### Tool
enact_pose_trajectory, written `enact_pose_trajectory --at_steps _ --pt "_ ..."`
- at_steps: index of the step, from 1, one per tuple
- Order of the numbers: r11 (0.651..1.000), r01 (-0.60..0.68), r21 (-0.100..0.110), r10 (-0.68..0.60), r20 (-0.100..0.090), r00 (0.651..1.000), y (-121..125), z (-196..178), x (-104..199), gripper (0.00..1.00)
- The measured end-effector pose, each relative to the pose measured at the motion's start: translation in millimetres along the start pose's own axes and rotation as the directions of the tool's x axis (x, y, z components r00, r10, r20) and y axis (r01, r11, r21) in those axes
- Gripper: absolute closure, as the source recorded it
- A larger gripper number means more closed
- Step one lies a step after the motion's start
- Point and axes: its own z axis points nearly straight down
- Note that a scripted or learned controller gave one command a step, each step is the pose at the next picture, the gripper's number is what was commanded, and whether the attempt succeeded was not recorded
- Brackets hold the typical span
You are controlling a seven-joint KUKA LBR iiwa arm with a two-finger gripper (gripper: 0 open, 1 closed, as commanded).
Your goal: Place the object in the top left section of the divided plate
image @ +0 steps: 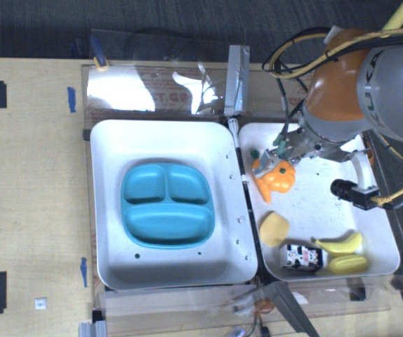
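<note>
Pepper (277,180) lies in the right bin (380,262), just under my hand (280,154); whether my hand is open or closed, I cannot tell. Plate (166,203) sits in the left bin (110,146).

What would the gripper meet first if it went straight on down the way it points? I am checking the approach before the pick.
Most likely the orange toy, which lies right at the gripper in the right bin. Depth is hard to judge from above, so it may already be touching it.
</note>
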Motion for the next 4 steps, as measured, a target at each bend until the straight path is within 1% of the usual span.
enact_pose_trajectory --at_steps 1,2,3,4 --pt "0.994 0.106 0.002 -0.106 -0.003 0.994 -39 0 76 1.0" --pt "0.995 0.103 0.003 -0.103 -0.001 0.995 -39 -7 75 1.0" --pt "0.986 0.164 0.004 -0.164 -0.003 0.986 -24 12 143 1.0" --pt "0.996 -0.085 -0.029 0.085 0.003 0.996 6 73 203 1.0"
